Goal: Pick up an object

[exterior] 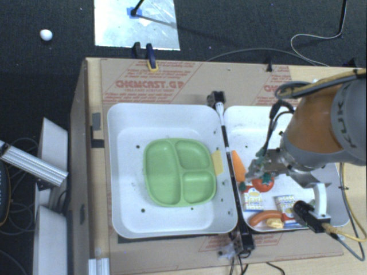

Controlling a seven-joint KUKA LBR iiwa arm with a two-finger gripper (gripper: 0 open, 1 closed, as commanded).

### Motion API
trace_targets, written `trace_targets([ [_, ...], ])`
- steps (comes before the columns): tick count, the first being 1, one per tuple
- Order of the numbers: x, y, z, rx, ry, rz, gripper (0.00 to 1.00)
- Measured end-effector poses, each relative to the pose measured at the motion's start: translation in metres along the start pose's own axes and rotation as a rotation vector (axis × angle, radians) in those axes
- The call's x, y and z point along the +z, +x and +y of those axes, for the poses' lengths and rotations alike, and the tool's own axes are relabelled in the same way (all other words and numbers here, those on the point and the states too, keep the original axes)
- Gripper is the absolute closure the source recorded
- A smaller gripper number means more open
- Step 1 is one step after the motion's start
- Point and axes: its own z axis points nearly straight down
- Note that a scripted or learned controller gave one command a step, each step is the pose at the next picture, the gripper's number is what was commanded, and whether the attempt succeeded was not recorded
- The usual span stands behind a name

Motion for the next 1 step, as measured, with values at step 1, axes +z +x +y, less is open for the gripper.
trace_targets([
  [1, -0.0122, 0.0641, 0.0002, -0.001, 0.001, 0.000, 1.00],
])
